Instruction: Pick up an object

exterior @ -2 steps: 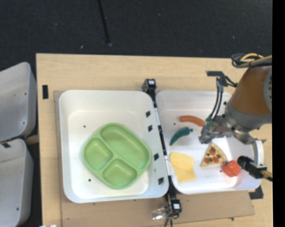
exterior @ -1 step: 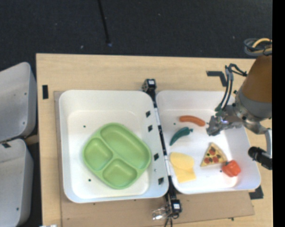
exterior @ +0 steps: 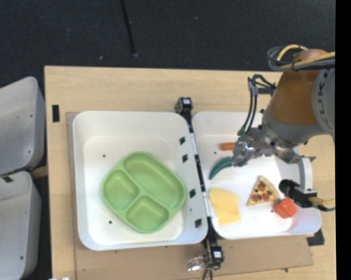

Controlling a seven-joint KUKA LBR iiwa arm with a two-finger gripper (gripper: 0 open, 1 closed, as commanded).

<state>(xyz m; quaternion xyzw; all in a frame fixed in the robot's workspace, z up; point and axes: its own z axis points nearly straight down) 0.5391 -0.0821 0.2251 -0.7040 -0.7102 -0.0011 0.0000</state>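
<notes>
Starting at your left, the left bin (exterior: 82, 156) holds a green divided plate (exterior: 143, 191). Your right bin (exterior: 222, 121) lists yellow cheese pieces (exterior: 225, 206) by its near left corner, a green curved item (exterior: 220, 167) and orange piece (exterior: 227, 146), a pizza slice (exterior: 262, 191), then a red piece (exterior: 285, 208). Your gripper (exterior: 244, 154) hangs beside the green item; whether its fingers are apart, I cannot tell.

Wooden bench (exterior: 129, 89), grey chair (exterior: 12, 127) alongside
</notes>
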